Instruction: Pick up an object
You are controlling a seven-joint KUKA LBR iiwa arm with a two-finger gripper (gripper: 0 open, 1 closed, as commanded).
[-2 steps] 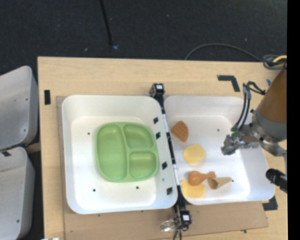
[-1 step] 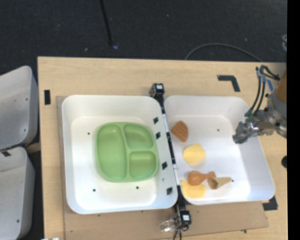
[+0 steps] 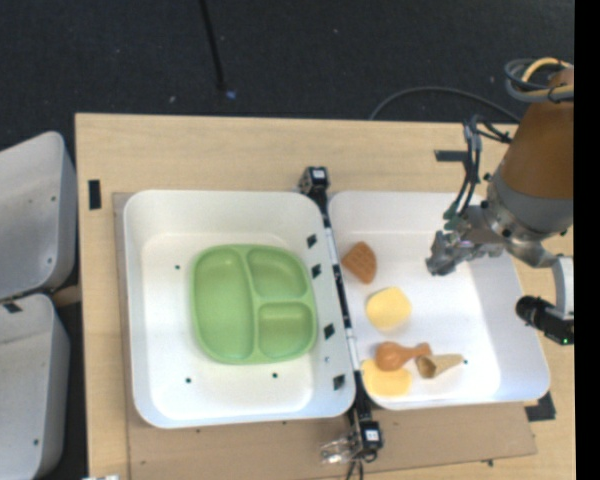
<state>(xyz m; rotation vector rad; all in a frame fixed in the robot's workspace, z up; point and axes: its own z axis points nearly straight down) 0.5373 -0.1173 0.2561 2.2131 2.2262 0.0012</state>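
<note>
Wooden bench [image 3: 230, 153] (dark floor beyond), two white bins [image 3: 140, 268], gripper [image 3: 448, 256] state unclear.

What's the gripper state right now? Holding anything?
Gripper: over the right bin, nothing visibly between its fingers; open or closed cannot be told from this view.

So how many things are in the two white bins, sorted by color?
Green: 1, the divided plate in the left bin.
Yellow: 2, a round piece and a flatter piece in the right bin.
Orange-brown: 2, a chunk and a pear-shaped piece.
Tan: 1, a small cone.
Total: 6
</note>
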